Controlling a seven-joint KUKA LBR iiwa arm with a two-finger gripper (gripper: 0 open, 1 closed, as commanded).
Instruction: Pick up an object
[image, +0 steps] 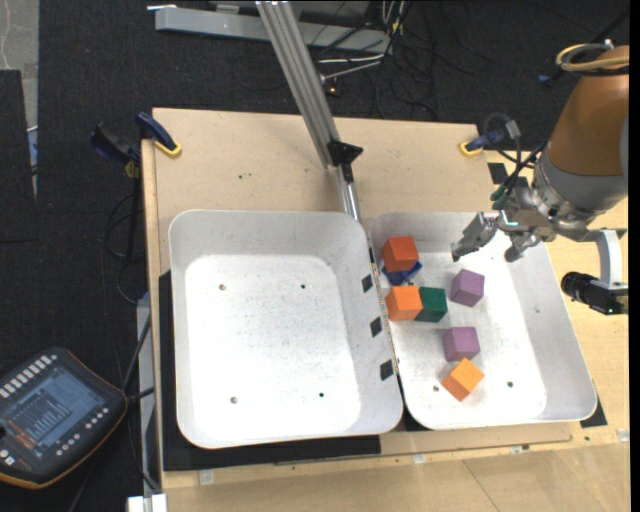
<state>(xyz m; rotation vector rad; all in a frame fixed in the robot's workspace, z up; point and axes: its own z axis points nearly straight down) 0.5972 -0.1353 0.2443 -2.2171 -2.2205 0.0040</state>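
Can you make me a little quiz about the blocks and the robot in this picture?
1. True or false: all the blocks lie in the right bin.
2. How many purple blocks are there? A) one B) two C) three
3. The green block touches a block of which colour?

Key: 1 true; 2 B, the upper purple block and the lower purple block; 3 orange, the orange block beside it.

Bins (270, 235) white, finely speckled. Blocks: three orange (401, 250), two purple (467, 287), one green (433, 303), one blue (405, 270). Table (250, 150) tan. Arm (590, 130) grey and orange.
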